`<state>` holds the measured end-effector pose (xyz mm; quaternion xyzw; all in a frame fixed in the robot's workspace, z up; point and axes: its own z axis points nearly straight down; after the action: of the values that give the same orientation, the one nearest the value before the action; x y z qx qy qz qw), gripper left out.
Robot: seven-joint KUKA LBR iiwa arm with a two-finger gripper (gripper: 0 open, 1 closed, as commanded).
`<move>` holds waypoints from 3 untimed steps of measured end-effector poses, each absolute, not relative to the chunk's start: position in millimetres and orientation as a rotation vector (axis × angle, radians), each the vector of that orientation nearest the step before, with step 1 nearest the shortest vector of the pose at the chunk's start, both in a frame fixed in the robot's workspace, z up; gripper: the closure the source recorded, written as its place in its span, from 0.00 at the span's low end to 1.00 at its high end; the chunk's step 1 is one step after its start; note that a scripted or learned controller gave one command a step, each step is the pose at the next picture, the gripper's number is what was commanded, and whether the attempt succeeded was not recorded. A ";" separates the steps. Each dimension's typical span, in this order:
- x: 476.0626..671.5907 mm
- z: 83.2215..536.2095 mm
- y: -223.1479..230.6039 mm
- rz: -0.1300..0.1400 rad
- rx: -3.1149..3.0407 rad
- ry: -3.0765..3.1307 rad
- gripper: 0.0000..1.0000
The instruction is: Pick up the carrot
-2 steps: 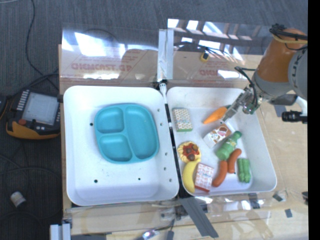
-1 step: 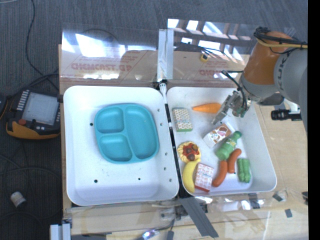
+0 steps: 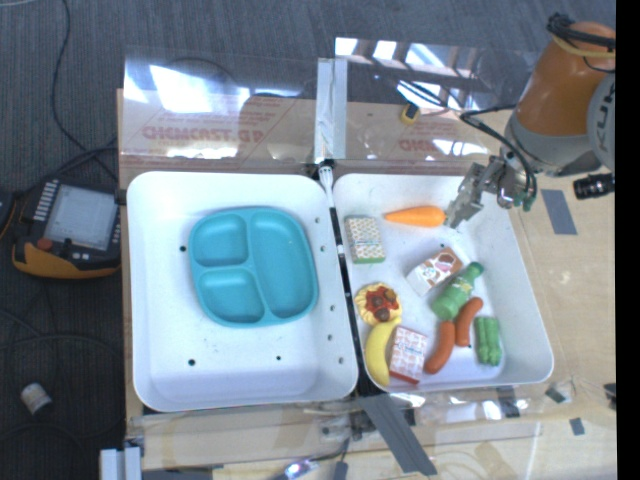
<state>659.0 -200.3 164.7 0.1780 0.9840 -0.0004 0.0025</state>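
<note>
Two shallow white bins are sitting side by side on the surface (image 3: 580,298), their inner rims touching along a central divider. The left bin (image 3: 160,348) is being occupied by a turquoise sectioned plate (image 3: 252,266), with bare floor left all around it. The right bin (image 3: 520,308) is crowded in its lower half, while its upper strip is being kept fairly open.

The carrot (image 3: 414,216) is lying flat in that upper strip, near the far wall, its length running left to right. The claw (image 3: 462,208) is being held just beside the carrot's right end, at or very near its tip; whether contact is being made cannot be told, nor can it be told whether the claw is open or closed. The carrot is not being seen between its fingers.

Below, a small patterned packet (image 3: 364,238), a printed carton (image 3: 437,269), a green bottle (image 3: 456,290), two red sausages (image 3: 452,336), a banana (image 3: 375,353) and a green vegetable (image 3: 487,339) are lying close together. Red lettering on the clear back panel (image 3: 200,128) is showing mirrored and cannot be read surely.
</note>
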 end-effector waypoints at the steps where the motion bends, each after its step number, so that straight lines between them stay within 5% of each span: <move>1: 621.5 181.0 -222.9 -0.001 0.267 3.127 0.00; 2: 665.9 91.7 -223.9 -0.006 -0.130 3.126 0.00; 3: 672.1 91.7 -175.1 -0.009 -0.491 3.091 0.00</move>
<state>672.1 -175.1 91.7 -0.1569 0.9876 -0.0030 0.0059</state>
